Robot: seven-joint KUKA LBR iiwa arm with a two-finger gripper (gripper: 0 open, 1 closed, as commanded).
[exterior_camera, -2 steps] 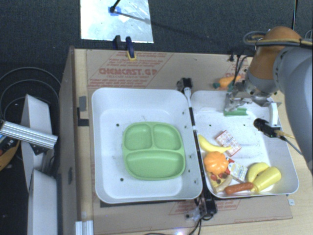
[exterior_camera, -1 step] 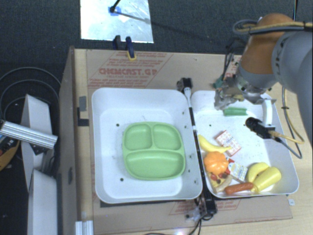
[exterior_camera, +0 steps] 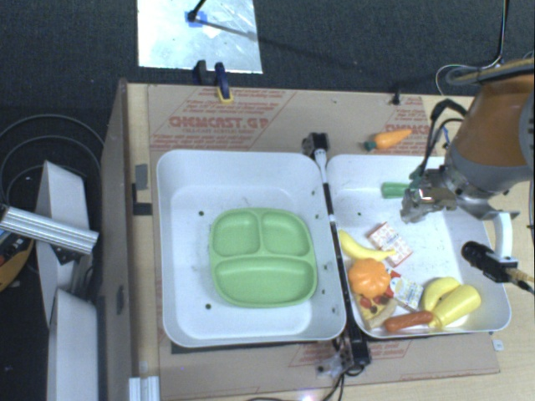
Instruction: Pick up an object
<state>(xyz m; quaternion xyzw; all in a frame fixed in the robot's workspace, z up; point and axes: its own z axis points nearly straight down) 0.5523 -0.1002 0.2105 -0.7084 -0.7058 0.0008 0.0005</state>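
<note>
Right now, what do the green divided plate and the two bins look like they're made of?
The green divided plate looks like moulded plastic: uniform pale colour, rounded compartment ridges, soft matte sheen. The left bin and right bin look like smooth white plastic with rounded corners, though that is hard to confirm.

divided plate in left bin | toy food in right bin | carrot behind bins

Red block lettering runs across the brown cardboard sheet covering the bench behind the two white bins; it appears to read "CHEMCAST GP", though the letters are faint. Smaller red print repeats elsewhere on the sheet, too small to read.
</note>
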